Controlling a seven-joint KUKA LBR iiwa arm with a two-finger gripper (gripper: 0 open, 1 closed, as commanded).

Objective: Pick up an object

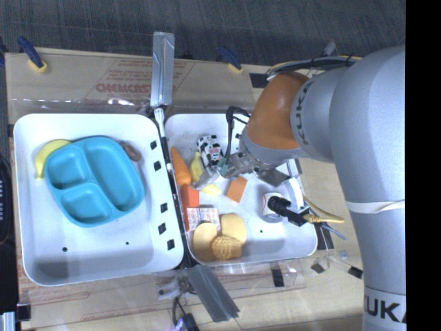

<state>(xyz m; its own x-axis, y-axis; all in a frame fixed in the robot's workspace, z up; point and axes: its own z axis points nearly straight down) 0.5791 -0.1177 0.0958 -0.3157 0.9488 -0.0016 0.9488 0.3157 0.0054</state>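
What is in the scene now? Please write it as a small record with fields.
left bin: blue divided tray, banana partly under it
right bin: carrot, orange block, black-and-white toy, yellow round foods
arm: reaches over right bin
gripper: low among the items, fingers hidden
held object: cannot tell

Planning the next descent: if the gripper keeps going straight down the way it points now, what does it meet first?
Likely the pale yellow piece beside the orange block in the right bin; the gripper hangs above it. Depth is hard to judge from above.
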